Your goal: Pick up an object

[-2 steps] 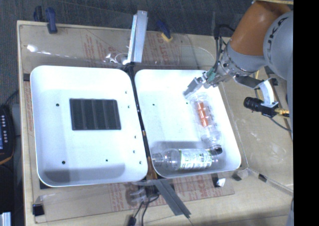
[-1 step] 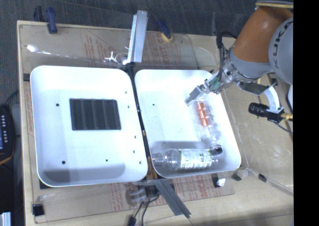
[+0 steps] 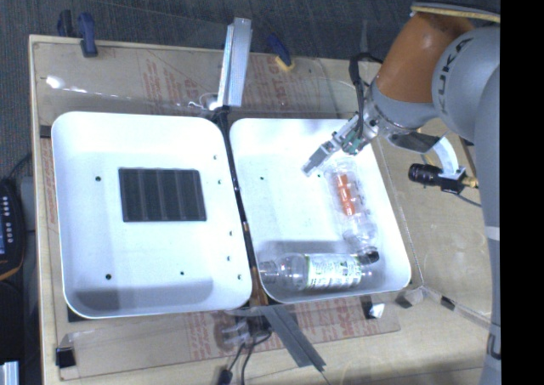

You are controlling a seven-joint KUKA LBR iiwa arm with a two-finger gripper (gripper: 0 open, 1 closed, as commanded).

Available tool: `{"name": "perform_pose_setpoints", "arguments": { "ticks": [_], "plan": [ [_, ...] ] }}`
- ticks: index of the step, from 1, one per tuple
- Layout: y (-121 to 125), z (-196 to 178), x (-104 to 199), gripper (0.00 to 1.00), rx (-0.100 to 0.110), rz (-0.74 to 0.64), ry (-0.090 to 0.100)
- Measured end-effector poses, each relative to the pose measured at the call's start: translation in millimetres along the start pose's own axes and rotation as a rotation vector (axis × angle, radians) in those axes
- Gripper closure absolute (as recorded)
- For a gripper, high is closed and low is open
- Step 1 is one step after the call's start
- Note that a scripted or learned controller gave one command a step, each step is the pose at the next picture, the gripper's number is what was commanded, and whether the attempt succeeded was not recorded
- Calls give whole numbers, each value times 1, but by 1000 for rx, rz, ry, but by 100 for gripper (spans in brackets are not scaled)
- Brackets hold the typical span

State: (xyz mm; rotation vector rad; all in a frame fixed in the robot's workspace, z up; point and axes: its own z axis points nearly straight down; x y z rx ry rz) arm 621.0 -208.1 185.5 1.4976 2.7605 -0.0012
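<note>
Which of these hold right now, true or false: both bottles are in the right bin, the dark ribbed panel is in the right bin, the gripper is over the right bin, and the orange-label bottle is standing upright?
1. Both clear bottles, the orange-label bottle and the bottle along the near wall, are in the right bin. True.
2. The dark ribbed panel is in the right bin. False: it is in the left bin.
3. The gripper is over the right bin. True.
4. The orange-label bottle stands upright. False: it lies on its side.
</note>
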Motion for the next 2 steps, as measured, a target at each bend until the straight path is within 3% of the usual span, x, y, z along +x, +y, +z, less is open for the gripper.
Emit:
{"name": "perform_pose_setpoints", "arguments": {
  "ticks": [1,2],
  "plan": [
    [-44,19,27,0,2,-73,3],
    [-43,-7,24,0,0,89,0]
  ]
}}
